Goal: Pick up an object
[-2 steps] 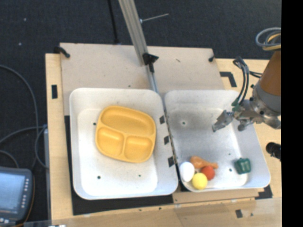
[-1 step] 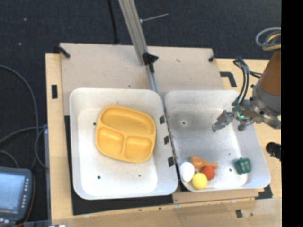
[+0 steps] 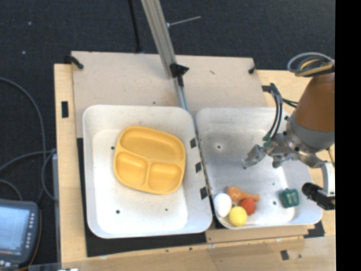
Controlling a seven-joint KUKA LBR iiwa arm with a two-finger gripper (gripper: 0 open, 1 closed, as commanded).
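In the right bin [image 3: 225,130], small toys cluster at the front edge: a white egg [image 3: 223,204], an orange piece [image 3: 241,195], a red piece [image 3: 249,206] and a yellow ball [image 3: 238,216]. A green block [image 3: 290,197] lies apart, near the front right corner. My gripper [image 3: 262,161] hangs over the middle of this bin, behind the cluster and to the left of the green block. It is open, with nothing between its fingers and bare bin floor under them.
The left bin [image 3: 98,208] holds a yellow divided plate [image 3: 150,159]. A slanted metal rail [image 3: 163,38] runs from the back down to the gap between the bins. Black cables [image 3: 276,114] hang by the arm's wrist.
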